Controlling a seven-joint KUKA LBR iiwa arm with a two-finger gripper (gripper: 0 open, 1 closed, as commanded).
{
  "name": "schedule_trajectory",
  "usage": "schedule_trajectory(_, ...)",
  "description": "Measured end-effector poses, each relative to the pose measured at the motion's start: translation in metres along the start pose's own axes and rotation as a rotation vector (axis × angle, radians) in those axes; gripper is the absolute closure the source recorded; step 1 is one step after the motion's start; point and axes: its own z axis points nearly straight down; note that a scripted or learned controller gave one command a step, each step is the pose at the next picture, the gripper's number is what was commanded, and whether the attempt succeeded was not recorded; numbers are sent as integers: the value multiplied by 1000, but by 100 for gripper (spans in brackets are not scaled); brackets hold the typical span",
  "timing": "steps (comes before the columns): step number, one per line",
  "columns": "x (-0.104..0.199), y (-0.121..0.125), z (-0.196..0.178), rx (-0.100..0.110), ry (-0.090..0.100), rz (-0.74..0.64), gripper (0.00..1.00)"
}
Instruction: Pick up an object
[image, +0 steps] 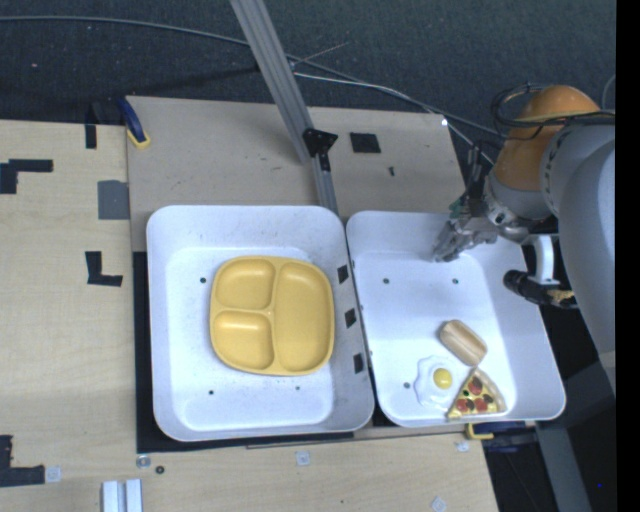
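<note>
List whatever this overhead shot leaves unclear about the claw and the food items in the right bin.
- Claw, camera view: too small and blurred to tell how it is set, or whether it touches the right bin.
- Pizza slice: toppings too small to identify.
- Fried egg: white blends into the bin floor, so its outline is unclear.
- Bread roll: its underside is hidden.

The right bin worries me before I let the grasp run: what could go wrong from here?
1. The bread roll, fried egg and pizza slice lie crowded in the near corner of the right bin; a grasp at one may nudge its neighbours.
2. The egg and pizza look flat, so the claw may slip over them.
3. The claw sits at the bin's far end, away from all three, so closing there would likely grasp nothing.
</note>
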Motion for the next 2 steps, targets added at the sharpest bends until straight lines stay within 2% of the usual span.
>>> schedule_trajectory(2,-4,-3,-87,1,5,4,100)
